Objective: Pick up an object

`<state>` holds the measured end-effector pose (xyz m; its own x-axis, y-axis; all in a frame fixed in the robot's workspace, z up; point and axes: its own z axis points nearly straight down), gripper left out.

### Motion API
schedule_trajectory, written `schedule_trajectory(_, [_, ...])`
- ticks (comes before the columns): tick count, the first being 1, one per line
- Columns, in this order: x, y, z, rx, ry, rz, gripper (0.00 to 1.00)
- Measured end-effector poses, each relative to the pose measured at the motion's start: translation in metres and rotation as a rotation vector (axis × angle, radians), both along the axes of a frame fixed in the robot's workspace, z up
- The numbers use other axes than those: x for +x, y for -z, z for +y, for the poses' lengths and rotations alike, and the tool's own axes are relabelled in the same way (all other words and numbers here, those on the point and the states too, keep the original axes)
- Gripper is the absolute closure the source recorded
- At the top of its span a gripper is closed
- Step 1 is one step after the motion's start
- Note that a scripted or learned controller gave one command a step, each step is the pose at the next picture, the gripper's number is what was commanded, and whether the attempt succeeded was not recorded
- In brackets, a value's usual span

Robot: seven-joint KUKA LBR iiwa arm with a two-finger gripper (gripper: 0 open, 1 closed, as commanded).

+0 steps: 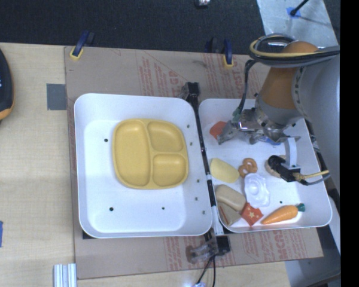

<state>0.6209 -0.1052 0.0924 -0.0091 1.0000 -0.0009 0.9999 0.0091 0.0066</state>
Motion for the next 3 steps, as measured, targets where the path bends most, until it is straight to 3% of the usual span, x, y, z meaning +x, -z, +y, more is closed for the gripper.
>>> schedule_trajectory(1, [-0.125,0.001,-0.03,0.003,0.012,0.021,0.0])
schedule_trajectory(2, [-0.118,-0.01,-0.029,0.001,0.005,0.01,1.0])
schedule_trajectory(3, [-0.118,-0.009,-0.029,0.0,0.004,0.01,0.0])
